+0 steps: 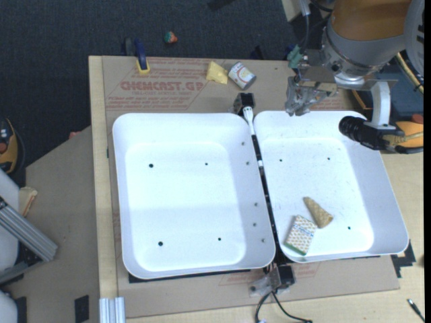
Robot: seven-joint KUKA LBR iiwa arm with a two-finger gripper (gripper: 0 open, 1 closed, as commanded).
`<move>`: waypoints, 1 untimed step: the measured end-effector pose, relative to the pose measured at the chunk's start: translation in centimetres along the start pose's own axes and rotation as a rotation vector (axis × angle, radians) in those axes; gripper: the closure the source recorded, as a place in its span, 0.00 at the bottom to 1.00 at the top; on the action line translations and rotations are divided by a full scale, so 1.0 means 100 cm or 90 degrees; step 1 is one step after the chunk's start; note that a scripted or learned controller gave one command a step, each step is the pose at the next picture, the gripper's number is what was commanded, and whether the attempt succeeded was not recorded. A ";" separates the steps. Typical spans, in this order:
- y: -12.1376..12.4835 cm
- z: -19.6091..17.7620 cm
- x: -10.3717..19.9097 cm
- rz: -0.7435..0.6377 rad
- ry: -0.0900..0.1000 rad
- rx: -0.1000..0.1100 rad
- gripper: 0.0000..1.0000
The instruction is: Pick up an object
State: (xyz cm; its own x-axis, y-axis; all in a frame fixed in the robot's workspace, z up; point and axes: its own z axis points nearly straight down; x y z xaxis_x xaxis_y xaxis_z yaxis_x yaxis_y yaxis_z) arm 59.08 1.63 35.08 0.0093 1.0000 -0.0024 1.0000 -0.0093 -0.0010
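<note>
Two objects lie near the front of the right bin. One is a tan cone-shaped piece; the other is a small patterned packet with a green edge, just in front and to the left of it. My gripper hangs above the back left rim of the right bin, well away from both objects. Its metal fingers point down close together, with nothing between them.
The left bin sits beside the right one. Behind the bins on the cardboard lie a yellow scrap, a small white box and a blue and yellow clamp. A black clip sits at the bins' back junction.
</note>
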 end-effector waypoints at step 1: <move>-0.030 -0.114 0.013 -0.008 0.003 -0.011 1.00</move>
State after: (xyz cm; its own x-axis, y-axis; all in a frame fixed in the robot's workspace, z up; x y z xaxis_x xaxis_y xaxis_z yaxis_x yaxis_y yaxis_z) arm 56.07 3.00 46.53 -0.0025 1.0000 0.0016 0.9999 0.0025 0.0164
